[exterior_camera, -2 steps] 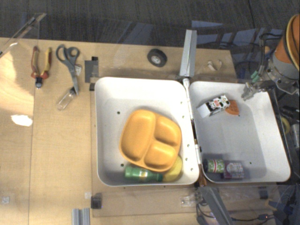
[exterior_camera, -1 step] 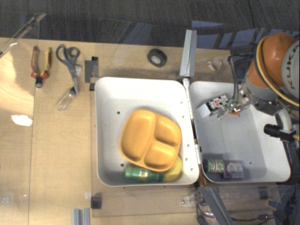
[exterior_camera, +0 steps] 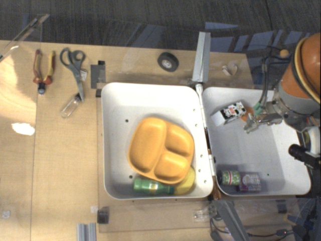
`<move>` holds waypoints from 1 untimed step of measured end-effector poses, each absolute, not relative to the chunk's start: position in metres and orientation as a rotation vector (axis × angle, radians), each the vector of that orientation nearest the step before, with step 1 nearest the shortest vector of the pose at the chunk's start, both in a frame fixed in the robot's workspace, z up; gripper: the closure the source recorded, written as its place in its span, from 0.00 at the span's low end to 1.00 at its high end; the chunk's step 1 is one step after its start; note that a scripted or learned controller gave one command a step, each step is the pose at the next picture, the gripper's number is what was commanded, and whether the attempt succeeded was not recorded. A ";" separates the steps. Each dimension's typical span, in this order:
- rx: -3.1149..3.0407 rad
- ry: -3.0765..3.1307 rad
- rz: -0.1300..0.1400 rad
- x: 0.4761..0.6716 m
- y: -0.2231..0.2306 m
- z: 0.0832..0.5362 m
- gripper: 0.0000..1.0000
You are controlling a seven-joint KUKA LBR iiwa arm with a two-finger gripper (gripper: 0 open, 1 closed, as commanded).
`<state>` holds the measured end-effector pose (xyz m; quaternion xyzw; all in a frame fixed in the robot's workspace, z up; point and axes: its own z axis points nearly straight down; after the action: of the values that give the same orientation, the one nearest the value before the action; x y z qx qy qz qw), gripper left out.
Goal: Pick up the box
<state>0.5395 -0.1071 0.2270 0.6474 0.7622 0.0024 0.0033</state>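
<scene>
A small white box (exterior_camera: pixel 232 111) with black and red print lies in the far left part of the right bin (exterior_camera: pixel 281 149), tilted at a slant. My gripper (exterior_camera: pixel 252 122) hangs over that bin just to the right of the box and slightly nearer the camera, apart from it. Nothing shows in the gripper. The grey and orange arm (exterior_camera: pixel 306 79) reaches in from the right edge above the bin's far right corner.
A green can (exterior_camera: pixel 230 177) and a purple packet (exterior_camera: pixel 250 181) lie along the right bin's near wall. The left bin (exterior_camera: pixel 115 134) holds a yellow divided plate (exterior_camera: pixel 162 149), a green bottle (exterior_camera: pixel 150 186) and a yellow fruit (exterior_camera: pixel 186 182). Scissors, pliers and a tape roll lie on the bench behind.
</scene>
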 end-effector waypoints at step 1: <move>2.030 2.389 0.008 0.539 -0.107 0.227 0.00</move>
<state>0.5394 -0.1071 0.2269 0.6475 0.7621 0.0024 0.0034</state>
